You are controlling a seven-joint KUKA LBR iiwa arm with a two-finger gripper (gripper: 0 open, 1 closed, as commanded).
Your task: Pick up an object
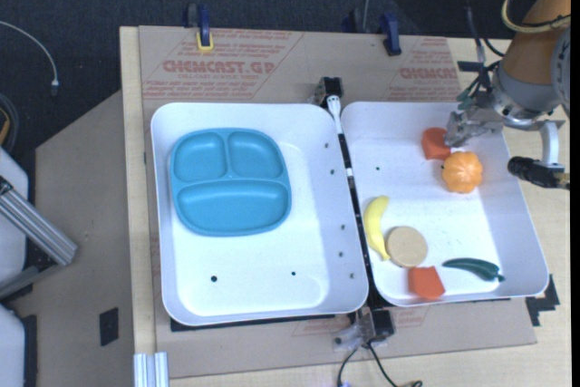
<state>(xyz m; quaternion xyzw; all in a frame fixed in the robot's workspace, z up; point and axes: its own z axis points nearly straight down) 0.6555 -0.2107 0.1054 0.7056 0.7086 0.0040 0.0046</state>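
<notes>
Cardboard-brown, the counter (136,195) is the biggest thing here, a flat board held by blue clamps along its far edge, with red lettering printed twice across that edge; the left print reads roughly "CHEMCAST GP", the right one is cut off by the arm. On it sit two white bins side by side. The left bin (308,267) holds a blue divided plate (231,181) toward its far left. The right bin (507,231) holds the small things: a yellow banana (374,227) by its left wall, a tan round disc (407,246) just beside it, a red block (427,283) near the front edge, a dark green pepper (473,267) to the right of that, an orange (462,172) farther back, and a second red block (435,143) at the far side.

From the right, the grey arm (530,68) reaches in and its claw (460,128) sits low, right at the far red block's right edge. Whether the claw is spread or closed cannot be told. Nothing looks lifted; every object rests on the bin floor, so the pick seems not yet made. That far red block looks like the likely target.
</notes>
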